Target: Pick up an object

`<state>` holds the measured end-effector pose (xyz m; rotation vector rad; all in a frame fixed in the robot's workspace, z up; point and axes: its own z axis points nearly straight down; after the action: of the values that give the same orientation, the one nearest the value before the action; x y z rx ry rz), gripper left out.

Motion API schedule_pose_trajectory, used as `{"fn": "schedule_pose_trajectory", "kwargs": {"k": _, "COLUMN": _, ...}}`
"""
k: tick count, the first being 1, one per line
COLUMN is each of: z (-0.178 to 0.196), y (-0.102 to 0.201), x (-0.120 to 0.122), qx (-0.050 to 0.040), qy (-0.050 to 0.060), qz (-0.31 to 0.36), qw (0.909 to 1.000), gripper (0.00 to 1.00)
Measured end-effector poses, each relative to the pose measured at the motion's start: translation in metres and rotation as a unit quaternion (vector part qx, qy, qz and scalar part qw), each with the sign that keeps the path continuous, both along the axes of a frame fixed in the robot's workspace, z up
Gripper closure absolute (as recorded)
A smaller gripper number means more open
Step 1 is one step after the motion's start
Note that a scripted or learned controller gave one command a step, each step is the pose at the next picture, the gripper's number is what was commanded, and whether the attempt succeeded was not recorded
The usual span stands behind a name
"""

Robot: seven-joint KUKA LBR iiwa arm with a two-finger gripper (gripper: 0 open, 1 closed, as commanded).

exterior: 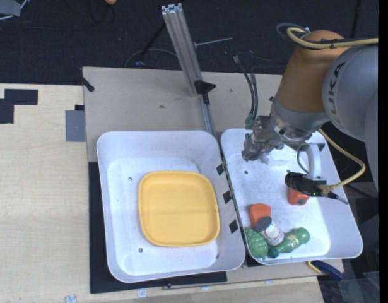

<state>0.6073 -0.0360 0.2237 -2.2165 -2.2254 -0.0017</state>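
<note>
End effector (pixel 253 148) | over right bin (pixel 345 232), upper-left corner | opening: cannot tell

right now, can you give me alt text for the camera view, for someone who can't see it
A grey and orange robot arm reaches from the right, its gripper low over the far end of the right bin, which has an orange block, small bottle and green toys at its near end. The left bin holds a yellow plate.

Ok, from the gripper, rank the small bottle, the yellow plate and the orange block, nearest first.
1. Orange block, in the right bin, below the gripper.
2. Small bottle, just past the block.
3. Yellow plate, in the left bin.
</note>
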Motion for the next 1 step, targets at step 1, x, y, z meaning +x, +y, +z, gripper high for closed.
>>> {"fn": "schedule_pose_trajectory", "kwargs": {"k": 1, "z": 0.0043, "y": 0.0498, "x": 0.0221, "qx": -0.0002, "qy": 0.0, "qz": -0.001, "qw": 1.0, "gripper": 1.0}}
